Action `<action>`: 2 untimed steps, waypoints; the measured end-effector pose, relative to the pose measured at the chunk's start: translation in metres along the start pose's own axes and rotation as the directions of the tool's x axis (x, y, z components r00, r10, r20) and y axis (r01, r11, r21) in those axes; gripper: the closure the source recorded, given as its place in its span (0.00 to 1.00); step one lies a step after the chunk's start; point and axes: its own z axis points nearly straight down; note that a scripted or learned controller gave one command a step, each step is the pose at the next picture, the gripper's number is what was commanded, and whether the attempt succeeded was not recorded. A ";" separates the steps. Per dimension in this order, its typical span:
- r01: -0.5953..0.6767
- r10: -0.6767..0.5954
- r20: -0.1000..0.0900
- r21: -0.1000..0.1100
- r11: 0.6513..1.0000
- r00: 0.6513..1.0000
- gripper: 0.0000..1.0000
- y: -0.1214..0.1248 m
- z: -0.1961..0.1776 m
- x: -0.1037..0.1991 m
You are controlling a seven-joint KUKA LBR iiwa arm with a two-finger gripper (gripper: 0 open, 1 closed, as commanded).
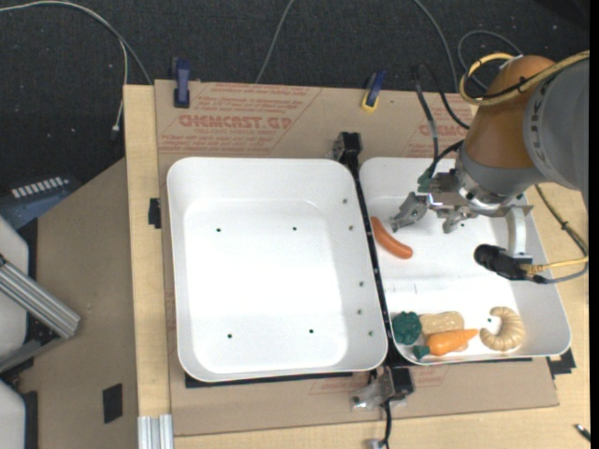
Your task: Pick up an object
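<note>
Looking down at a slant, we see two shallow white bins side by side on the table [145, 251], with a printed cardboard sheet [243, 120] under their far edges. The grey arm [510, 129] reaches in from the right, and its gripper [430, 217] hangs over the far half of the right bin [449, 274]. We see its fingers [406, 216] spread apart, with nothing between them but the white floor of the bin.

All the things that could be picked lie in the right bin. An orange sausage [391, 238] lies slantwise close to the wall shared with the left bin [267, 279]. Its upper end is near the finger on that side but apart from it, with a strip of white showing between them.

The rest are gathered along the near edge of the same bin, well apart from the gripper. A green piece [406, 326] sits in the near corner by the shared wall. Just beside it is a beige piece [440, 322], and an orange carrot [449, 341] lies right in front of the beige piece, touching it as far as we can tell. A pale curled pastry [504, 331] lies further to the right, apart from the carrot.

Two blue clamps [181, 82] stand at the far edge of the cardboard sheet.
</note>
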 end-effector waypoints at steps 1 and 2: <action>0.002 -0.002 0.000 0.005 1.000 1.000 0.00 0.064 0.044 0.011; 0.001 -0.001 0.000 0.003 1.000 1.000 0.00 0.014 0.042 0.013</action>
